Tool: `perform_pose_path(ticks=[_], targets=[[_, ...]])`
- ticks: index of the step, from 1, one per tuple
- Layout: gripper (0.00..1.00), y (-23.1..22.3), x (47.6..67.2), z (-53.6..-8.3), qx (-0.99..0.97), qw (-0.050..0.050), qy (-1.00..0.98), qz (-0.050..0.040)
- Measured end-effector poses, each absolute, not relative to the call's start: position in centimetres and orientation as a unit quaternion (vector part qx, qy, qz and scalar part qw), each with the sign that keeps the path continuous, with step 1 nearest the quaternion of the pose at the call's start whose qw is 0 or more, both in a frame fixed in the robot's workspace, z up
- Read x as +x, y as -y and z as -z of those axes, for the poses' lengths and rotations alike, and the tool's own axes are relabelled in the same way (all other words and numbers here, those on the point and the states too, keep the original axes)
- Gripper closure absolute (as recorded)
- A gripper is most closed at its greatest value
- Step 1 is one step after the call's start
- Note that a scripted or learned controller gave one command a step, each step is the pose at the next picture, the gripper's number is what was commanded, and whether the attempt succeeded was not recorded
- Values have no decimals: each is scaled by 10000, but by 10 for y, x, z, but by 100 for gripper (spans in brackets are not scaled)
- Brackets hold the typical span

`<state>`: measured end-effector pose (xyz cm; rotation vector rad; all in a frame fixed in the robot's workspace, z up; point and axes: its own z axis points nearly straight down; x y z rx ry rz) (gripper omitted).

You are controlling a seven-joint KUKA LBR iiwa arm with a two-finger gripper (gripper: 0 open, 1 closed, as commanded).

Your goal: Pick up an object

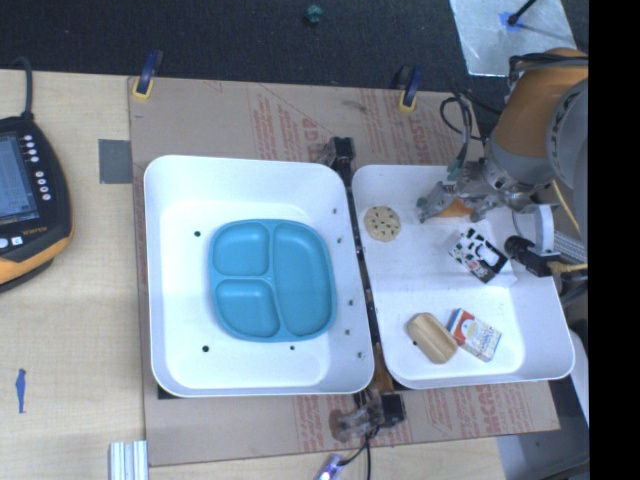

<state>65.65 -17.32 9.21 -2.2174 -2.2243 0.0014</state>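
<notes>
Tool [447, 204] tips blurred (orange item [458, 208] beneath, unclear).

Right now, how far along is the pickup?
Nothing looks lifted yet. The gripper sits low at the far end of the right bin, near a small orange object. The cookie, wooden block and small carton lie untouched. Grasping and lifting remain.

One fixed camera looks down aslant on both white bins [160, 268]; arm [540, 118] enters right.

Bright even overhead light, white bins [160, 268] near glare, soft shadows, slightly soft focus
</notes>
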Motion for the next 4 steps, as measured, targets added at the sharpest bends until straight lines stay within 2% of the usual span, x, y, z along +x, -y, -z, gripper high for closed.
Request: perform_pose_path(ticks=[4], targets=[[0,174,656,-92,-7059,15,7083,-14]])
